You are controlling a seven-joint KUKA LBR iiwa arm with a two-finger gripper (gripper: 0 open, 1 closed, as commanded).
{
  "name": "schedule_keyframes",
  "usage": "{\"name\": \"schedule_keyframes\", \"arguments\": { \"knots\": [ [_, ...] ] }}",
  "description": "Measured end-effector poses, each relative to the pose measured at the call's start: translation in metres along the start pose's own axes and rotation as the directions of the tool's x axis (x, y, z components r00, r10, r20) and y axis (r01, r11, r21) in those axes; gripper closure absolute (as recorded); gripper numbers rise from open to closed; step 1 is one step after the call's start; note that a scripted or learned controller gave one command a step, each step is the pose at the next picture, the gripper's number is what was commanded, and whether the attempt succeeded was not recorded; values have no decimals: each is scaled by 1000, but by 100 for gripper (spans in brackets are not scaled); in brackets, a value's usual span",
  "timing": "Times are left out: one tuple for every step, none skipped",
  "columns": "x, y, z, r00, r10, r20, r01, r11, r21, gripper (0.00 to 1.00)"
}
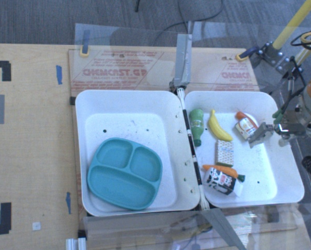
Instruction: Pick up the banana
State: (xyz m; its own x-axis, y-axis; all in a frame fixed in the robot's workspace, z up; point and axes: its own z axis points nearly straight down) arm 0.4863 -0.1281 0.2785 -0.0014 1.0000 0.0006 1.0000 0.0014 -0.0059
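Observation:
The yellow banana point(218, 127) lies in the right bin point(285, 191), near its back left part, between a green bottle and a small red-and-white container. My gripper point(261, 134) hangs at the bin's right side, well to the right of the banana and just beside the red-and-white container. Nothing shows between the fingers.
In the right bin also lie a green bottle point(196, 126), a red-and-white container point(246, 125), a patterned packet point(224, 152), a carrot point(224, 169) and a black-and-white carton point(220, 180). The left bin point(93, 108) holds a teal divided plate point(125, 173).

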Motion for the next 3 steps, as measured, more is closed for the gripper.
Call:
{"name": "schedule_keyframes", "arguments": {
  "knots": [
    [42,71,-6,997,79,1,-79,997,-2,0],
    [40,136,97,998,-69,0,69,998,-1,0],
    [14,154,182,1000,-19,1,19,1000,-8,0]
  ]
}}
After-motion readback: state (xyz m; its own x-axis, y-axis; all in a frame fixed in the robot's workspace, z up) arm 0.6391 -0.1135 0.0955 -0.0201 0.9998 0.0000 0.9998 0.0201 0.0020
